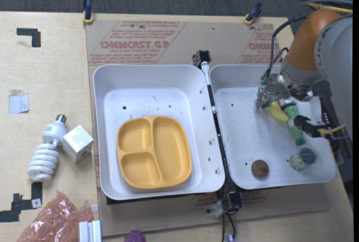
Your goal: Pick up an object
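Looking from the near edge of the worktop [56, 67], a pink crinkled bag [56, 218], a spiral bulb [46, 154] and a small white cube [78, 144] lie outside the bins. Next comes the left bin [104, 123] with its yellow divided plate [153, 151]. In the right bin [247, 179] sit a brown round piece [259, 167] and a small capped jar [303, 159]. Farther back, the tool [265, 95] hangs low just beside a yellow object [277, 112] and a green bottle [293, 121]. Its grip I cannot tell (too blurred). It seems to be in the approach; next it would need to settle squarely over one object.
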Controlling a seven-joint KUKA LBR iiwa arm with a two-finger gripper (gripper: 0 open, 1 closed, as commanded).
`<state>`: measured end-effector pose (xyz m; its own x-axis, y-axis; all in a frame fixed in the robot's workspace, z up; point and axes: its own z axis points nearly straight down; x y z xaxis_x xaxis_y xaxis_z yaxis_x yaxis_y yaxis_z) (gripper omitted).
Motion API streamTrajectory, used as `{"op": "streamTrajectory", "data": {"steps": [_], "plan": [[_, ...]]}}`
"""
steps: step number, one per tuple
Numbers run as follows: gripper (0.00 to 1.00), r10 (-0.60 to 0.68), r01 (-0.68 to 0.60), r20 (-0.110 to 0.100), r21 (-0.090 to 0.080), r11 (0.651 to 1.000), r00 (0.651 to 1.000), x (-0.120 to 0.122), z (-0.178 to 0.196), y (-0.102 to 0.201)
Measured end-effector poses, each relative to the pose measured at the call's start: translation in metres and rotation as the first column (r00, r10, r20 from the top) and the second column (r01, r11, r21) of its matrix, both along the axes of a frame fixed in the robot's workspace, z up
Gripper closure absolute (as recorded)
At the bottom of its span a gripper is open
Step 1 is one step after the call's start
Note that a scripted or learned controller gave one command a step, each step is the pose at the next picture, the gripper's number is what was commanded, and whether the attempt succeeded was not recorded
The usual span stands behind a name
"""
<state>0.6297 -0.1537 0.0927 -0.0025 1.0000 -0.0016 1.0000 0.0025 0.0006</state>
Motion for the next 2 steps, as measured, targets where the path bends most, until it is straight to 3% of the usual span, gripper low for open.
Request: {"op": "streamTrajectory", "data": {"steps": [1, 2], "plan": [[0.0, -0.004, 0.004, -0.001, 0.001, 1.0, 1.0, -0.088, 0.0, -0.001], [0.0, 0.0, 0.0, 0.0, 0.0, 1.0, 1.0, -0.015, 0.0, -0.001]]}}
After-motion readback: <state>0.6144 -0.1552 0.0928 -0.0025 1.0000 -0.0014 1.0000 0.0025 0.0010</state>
